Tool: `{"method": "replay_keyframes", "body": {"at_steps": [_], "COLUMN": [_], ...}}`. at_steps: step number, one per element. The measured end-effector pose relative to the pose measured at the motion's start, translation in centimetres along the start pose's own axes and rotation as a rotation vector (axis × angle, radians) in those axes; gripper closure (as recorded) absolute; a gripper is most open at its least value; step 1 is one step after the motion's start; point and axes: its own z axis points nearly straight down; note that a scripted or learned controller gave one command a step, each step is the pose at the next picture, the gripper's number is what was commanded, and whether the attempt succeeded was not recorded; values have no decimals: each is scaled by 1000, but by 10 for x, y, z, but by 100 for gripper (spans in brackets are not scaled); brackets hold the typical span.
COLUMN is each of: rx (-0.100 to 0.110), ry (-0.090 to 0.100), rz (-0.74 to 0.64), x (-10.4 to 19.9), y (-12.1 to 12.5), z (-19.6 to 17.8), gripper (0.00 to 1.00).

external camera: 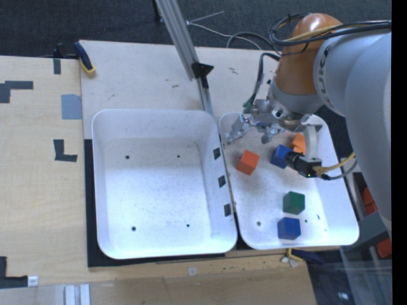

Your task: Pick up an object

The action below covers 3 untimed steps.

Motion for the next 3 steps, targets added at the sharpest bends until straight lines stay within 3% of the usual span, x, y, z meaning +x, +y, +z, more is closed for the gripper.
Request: {"method": "replay_keyframes", "body": {"at_steps": [1,2,3], "rx": [9,5,2], "ry": [-4,-1,-1], "rz": [7,5,3], "x": [-53,-56,-55], "y": [12,-40,-38], "z": [103,110,110], "gripper": [0,0,0]}}
